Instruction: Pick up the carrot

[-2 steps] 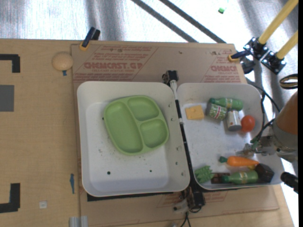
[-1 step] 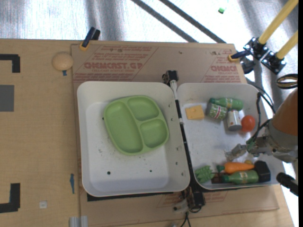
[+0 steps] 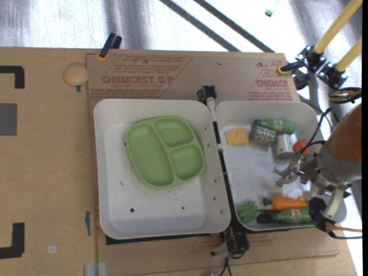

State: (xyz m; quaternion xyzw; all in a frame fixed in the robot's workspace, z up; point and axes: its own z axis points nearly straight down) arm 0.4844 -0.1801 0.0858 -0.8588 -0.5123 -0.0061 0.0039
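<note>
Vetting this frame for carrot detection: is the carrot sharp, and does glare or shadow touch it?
Camera view: the carrot is reasonably sharp and evenly lit, without glare; the gripper near it looks slightly soft; bright light streaks lie on the floor beyond the bench, outside the right bin.

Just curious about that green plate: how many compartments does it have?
3: a long one along the green plate's left side, one at its far right, one at its near right. None looks hidden.

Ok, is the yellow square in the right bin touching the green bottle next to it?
Apart. The camera view shows bare floor of the right bin between the yellow square and the green bottle.
</note>
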